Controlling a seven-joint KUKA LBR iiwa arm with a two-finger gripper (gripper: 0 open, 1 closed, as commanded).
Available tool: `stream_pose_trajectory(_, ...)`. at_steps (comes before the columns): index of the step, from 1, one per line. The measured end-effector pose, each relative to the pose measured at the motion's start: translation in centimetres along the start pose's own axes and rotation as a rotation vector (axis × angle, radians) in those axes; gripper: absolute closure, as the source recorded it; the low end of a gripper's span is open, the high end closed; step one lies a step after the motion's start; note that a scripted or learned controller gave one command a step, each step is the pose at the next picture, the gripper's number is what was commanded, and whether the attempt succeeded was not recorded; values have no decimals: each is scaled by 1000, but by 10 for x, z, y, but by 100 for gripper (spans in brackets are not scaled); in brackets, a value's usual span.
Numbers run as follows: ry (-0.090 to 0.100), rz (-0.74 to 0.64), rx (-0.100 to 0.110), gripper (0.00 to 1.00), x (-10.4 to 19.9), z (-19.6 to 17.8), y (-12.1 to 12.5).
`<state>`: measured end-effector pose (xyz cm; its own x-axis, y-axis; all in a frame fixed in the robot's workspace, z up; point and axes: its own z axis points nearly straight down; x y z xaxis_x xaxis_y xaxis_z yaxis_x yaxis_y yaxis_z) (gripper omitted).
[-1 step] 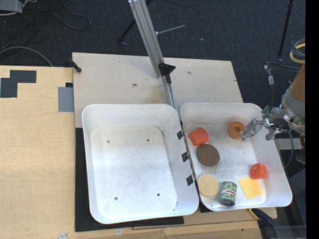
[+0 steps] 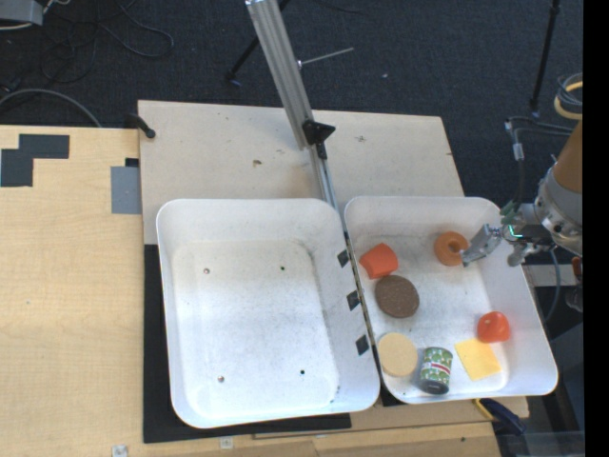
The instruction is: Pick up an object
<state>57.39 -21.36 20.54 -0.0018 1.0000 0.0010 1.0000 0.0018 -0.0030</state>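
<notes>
The right bin (image 2: 419, 205) holds several objects. An orange ring (image 2: 449, 248) lies at its back, a red-orange block (image 2: 379, 260) near the divider and a brown disc (image 2: 397, 296) in the middle. Along the front are a tan disc (image 2: 398, 354), a small green can (image 2: 435, 369) on its side, a yellow square (image 2: 478, 359) and a red-orange piece (image 2: 492, 327). My gripper (image 2: 495, 251) hangs at the bin's right rim, just right of the orange ring. Its fingers are open, with nothing between them.
The left bin (image 2: 181, 255) sits beside the right one, with black clips (image 2: 348, 298) along the shared rim. A slanted aluminium bar (image 2: 285, 74) rises behind the bins. A wooden bench surface (image 2: 67, 293) lies to the left.
</notes>
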Motion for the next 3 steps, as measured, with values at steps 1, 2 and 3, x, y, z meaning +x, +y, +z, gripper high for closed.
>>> stream_pose_trajectory(1,1,3,4,0,-4,49,-9)
stream_pose_trajectory(2,2,2,5,0,-3,113,-5)
stream_pose_trajectory(3,0,5,0,0,-3,114,-5)
